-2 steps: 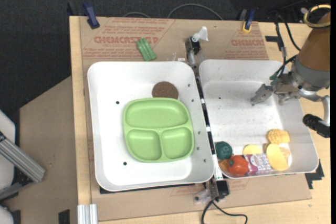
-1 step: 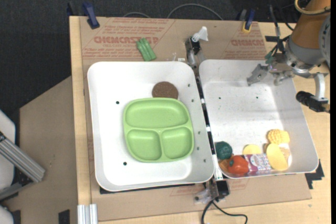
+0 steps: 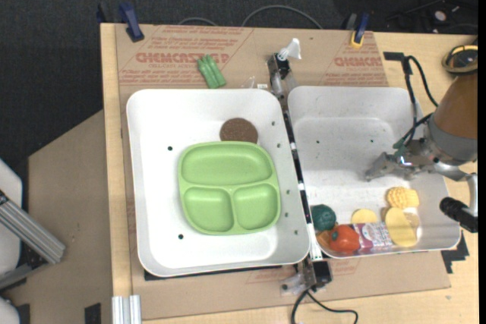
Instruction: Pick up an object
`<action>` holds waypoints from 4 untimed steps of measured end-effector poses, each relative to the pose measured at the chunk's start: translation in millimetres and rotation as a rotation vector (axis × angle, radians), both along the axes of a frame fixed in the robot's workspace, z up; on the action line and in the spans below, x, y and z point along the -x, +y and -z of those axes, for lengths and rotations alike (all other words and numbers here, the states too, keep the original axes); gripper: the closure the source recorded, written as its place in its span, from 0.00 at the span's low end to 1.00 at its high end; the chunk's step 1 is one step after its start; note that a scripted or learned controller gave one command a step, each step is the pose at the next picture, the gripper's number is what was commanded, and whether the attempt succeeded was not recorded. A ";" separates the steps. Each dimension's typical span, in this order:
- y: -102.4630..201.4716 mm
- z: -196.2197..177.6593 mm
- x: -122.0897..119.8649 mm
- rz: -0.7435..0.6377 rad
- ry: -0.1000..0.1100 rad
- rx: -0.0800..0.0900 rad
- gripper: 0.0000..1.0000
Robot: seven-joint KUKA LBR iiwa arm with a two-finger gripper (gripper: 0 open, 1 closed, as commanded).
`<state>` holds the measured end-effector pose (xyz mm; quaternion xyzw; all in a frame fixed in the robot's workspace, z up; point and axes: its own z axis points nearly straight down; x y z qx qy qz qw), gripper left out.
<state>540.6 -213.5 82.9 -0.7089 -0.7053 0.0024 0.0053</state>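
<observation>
1. Gripper [image 3: 387,165] hung low over the right bin [image 3: 334,106], about mid-floor, reaching in from the right; whether it was released or clenched could not be told, and nothing could be seen in its grasp
2. Arm [image 3: 456,117] stood at the right edge, its orange band just above the wrist
3. Nearest, in the right bin's front corner, lay a cluster of toys: a red tomato [image 3: 343,237] touching a green piece [image 3: 323,216] just behind it, and a pink packet [image 3: 373,236] just right of the tomato
4. Yellow pieces sat with them: a small one [image 3: 364,216] behind the packet, a larger one [image 3: 402,228] to its right, and a ridged round one [image 3: 401,197] behind that, near the gripper but apart from it
5. Left bin [image 3: 152,163] held a green tray [image 3: 228,186] with three compartments, lying flat near its middle
6. Brown disc [image 3: 238,130] lay just behind the tray, touching its far rim or nearly so
7. Beyond the bins, a green clip [image 3: 211,72] lay on the cardboard [image 3: 175,49], and a white nozzle [image 3: 291,51] stood at the gap between the bins
8. Farthest, a blue clamp [image 3: 130,23] gripped the cardboard's far left edge and a second clamp [image 3: 359,30] the far right
</observation>
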 end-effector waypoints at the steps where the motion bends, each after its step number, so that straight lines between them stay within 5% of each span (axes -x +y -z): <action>1: -6.2 -2.1 63.3 -0.005 -0.008 -0.002 0.00; 2: 0.1 -2.5 -39.4 -0.012 -0.020 0.007 0.00; 3: -10.6 -69.2 -96.4 -0.008 -0.022 0.009 0.00; 4: -11.7 -100.6 6.5 0.000 -0.007 0.003 0.00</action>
